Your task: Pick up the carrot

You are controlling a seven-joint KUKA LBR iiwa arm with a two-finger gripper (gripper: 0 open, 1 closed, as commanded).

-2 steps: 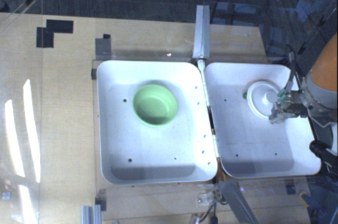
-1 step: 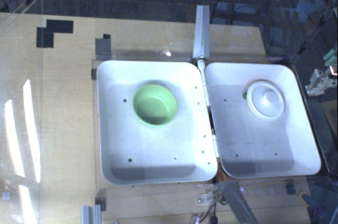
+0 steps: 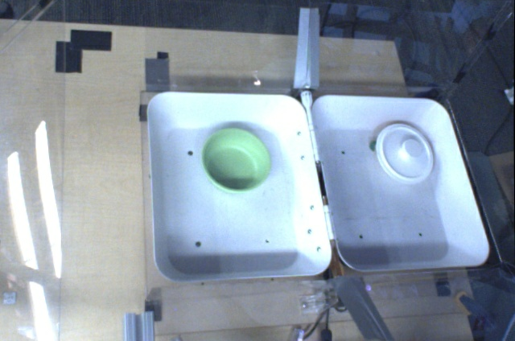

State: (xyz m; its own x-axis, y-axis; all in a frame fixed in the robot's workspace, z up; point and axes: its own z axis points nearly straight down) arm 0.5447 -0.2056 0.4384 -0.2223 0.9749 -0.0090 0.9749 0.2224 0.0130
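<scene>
- carrot: can't tell where it lies. a green sliver (image 3: 375,145) at nine o'clock of the white bowl (image 3: 405,151), which looks upturned, may be its top tucked under.
- green bowl (image 3: 236,159) sits mouth-up, mid left bin (image 3: 173,251), well apart.
- pincer's state: can't tell.

Bins: two, side by side, left (image 3: 161,195) and right (image 3: 459,195)
Green bowls: one (image 3: 236,159), in left bin
White bowls: one (image 3: 405,151), upside down, in right bin
</scene>
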